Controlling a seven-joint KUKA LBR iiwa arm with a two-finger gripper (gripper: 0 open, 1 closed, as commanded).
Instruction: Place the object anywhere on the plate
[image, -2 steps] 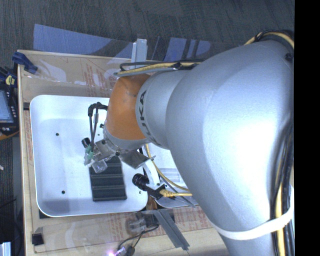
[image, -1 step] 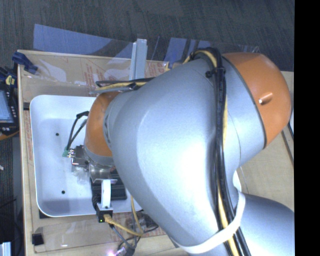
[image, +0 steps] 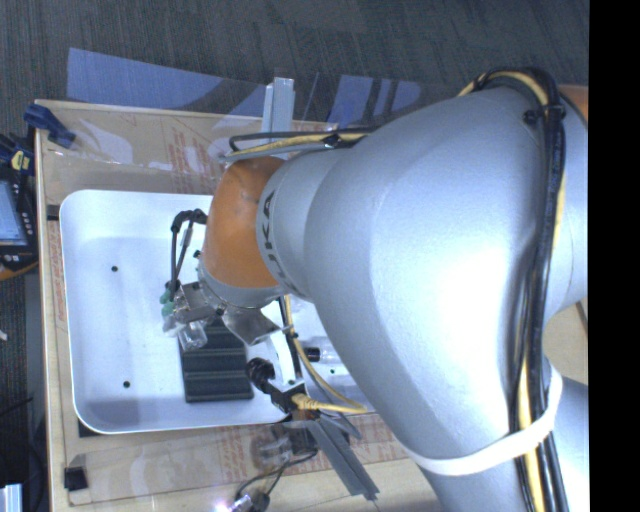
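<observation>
Over the middle of the left bin (image: 90, 290) we find the gripper (image: 212, 365), a dark ribbed block hanging below the wrist, low over the white floor. From this slant we cannot tell how it is set or whether anything is in it. Just above it sits a cluster of silver fittings (image: 185, 318) with green connectors and a black hose looping up to the orange band (image: 235, 235). Beyond that, the grey arm (image: 420, 260) swells across the right half of the view and covers most of the second bin.

As for the task, we can make out neither the object nor a plate; either may lie beneath the arm. Our judgement is that the placing is not yet shown as done, and the finding or carrying of the object appears to remain.
</observation>
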